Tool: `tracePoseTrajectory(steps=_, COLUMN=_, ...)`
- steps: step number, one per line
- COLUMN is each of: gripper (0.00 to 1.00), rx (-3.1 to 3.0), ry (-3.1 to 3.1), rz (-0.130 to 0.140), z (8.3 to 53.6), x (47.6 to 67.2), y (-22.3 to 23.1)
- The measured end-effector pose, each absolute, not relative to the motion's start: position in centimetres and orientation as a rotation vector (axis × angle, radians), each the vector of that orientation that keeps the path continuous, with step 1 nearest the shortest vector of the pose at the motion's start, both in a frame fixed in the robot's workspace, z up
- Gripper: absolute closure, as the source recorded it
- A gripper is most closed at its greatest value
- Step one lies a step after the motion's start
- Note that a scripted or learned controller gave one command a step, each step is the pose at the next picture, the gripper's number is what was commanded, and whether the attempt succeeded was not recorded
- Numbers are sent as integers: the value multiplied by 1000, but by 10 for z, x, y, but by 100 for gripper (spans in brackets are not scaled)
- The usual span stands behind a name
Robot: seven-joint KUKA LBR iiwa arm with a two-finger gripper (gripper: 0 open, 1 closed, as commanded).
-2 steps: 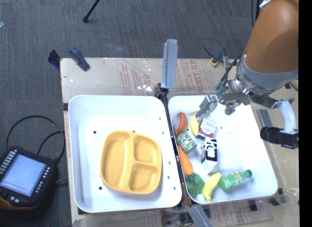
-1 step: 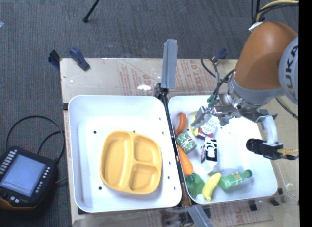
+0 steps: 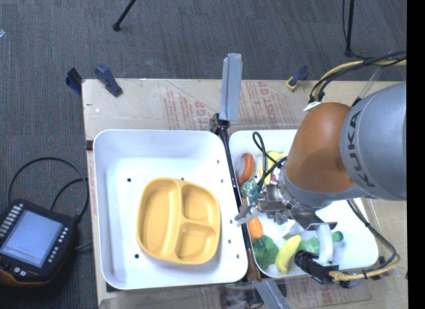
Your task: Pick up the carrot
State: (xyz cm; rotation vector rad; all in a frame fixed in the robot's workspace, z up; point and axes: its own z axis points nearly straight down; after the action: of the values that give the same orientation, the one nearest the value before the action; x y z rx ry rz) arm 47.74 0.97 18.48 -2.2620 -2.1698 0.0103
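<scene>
The gripper (image 3: 250, 212) is low in the right bin (image 3: 362, 244), the carrot (image 3: 255, 228) just beneath it; whether it grasps anything, I cannot tell

A single fixed camera hangs high above the surface (image 3: 166, 105), looking down at a slight slant and far enough off to take in both white bins, the left bin (image 3: 109, 168) whole and the right bin (image 3: 362, 238) partly covered by the arm (image 3: 352, 145) entering from the right. Grey carpet (image 3: 199, 22) fills the upper part, beyond the surface's far edge.
</scene>
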Motion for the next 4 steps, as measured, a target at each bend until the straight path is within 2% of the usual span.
tracePoseTrajectory(steps=1, gripper=0, rx=-2833, ry=-1348, rz=11, z=185, x=528, y=-70)
tracePoseTrajectory(steps=2, gripper=0, rx=-2660, ry=-1668, rz=6, z=400, x=585, y=-101)
tracePoseTrajectory(steps=3, gripper=0, rx=-2665, ry=-1659, rz=9, z=410, x=576, y=-67)
tracePoseTrajectory(steps=4, gripper=0, rx=-2596, ry=-1762, rz=11, z=369, x=641, y=16)
